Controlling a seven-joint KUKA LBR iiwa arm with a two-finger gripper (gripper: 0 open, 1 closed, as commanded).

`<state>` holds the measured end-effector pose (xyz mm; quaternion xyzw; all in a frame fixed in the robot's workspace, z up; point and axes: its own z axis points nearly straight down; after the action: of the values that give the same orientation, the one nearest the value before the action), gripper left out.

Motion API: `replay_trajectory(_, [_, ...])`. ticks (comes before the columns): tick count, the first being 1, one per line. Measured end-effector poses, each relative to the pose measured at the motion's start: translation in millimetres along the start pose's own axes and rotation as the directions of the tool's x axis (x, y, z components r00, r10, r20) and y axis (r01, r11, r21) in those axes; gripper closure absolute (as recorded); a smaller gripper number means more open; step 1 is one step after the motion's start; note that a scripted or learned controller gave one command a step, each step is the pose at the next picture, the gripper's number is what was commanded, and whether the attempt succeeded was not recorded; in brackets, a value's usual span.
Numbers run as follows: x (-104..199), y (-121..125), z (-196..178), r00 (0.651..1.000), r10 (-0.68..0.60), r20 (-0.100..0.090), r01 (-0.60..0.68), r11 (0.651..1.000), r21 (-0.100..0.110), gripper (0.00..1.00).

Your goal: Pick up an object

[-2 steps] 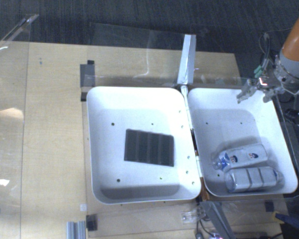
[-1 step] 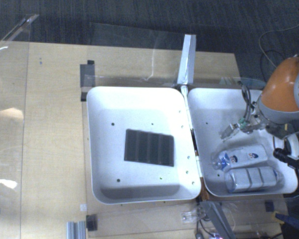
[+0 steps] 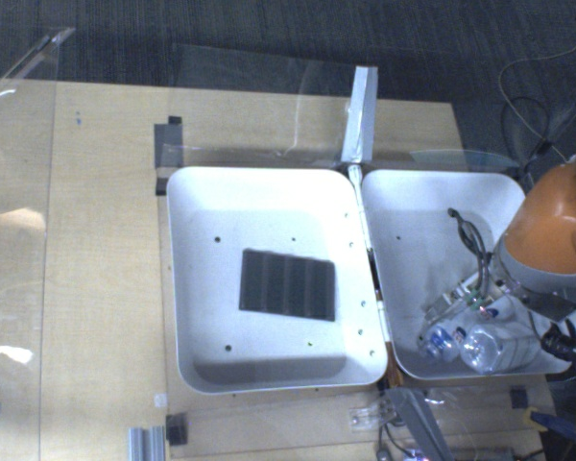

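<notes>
A clear plastic bottle with a bluish cap end lies on its side in the front part of the right bin. My gripper is low in that bin, just above and behind the bottle; metal parts and cables blur its tip. The grey arm with its orange band comes in from the right over the bin's right half. A dark ribbed rectangular pad lies flat in the middle of the left bin.
The two white bins sit side by side on a wooden bench, with a narrow ridge between them. A metal bracket stands behind the joint. Cables hang at the far right.
</notes>
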<state>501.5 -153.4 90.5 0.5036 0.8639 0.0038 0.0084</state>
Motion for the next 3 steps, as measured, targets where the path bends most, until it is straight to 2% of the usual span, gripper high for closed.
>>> replay_trajectory(1, [36.7, 42.8, 0.1, 0.976, -0.216, 0.000, 0.216, 0.976, 0.001, 0.00])
replay_trajectory(2, [33.9, 69.0, 1.5, 0.997, -0.072, -0.004, 0.072, 0.997, 0.004, 0.00])
replay_trajectory(3, [-14.5, 123.7, 4.0, 0.985, 0.171, -0.003, -0.171, 0.985, 0.006, 0.00])
